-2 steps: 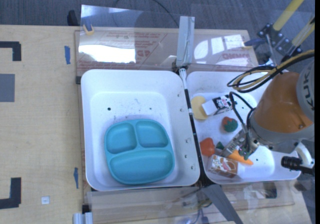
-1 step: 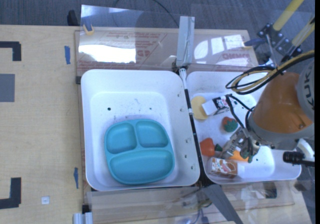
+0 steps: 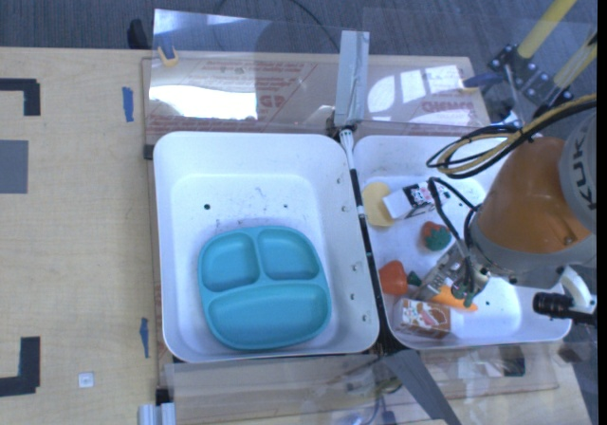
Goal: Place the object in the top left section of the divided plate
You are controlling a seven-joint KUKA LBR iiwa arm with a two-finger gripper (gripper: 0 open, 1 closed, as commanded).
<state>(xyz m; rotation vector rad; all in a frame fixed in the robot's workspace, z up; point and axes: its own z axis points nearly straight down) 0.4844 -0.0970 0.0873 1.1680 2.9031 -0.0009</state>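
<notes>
A blue divided plate lies in the left bin, toward its front, with two small sections at the back and one wide section in front. Its top left section holds nothing. My gripper hangs low over the front middle of the right bin, amid the loose objects. A small orange piece lies right under and beside it. An orange-red item sits just left of the gripper, and a green ball lies just behind it. The wrist hides what lies directly below.
The right bin also holds a pale yellow piece, a small black-and-white item and a clear packet at the front. Black cables loop over its back. A raised divider separates the bins.
</notes>
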